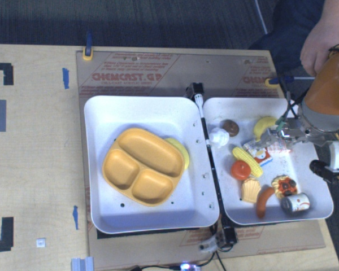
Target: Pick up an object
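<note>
From above, the claw (283,130) hangs low over the right bin (322,210), right beside the yellow banana (264,125). I cannot tell how the claw stands. The red tomato (240,169) lies below it.

Tan three-compartment tray (144,165) in left white bin (101,117), over a yellow-green piece (181,151).
</note>
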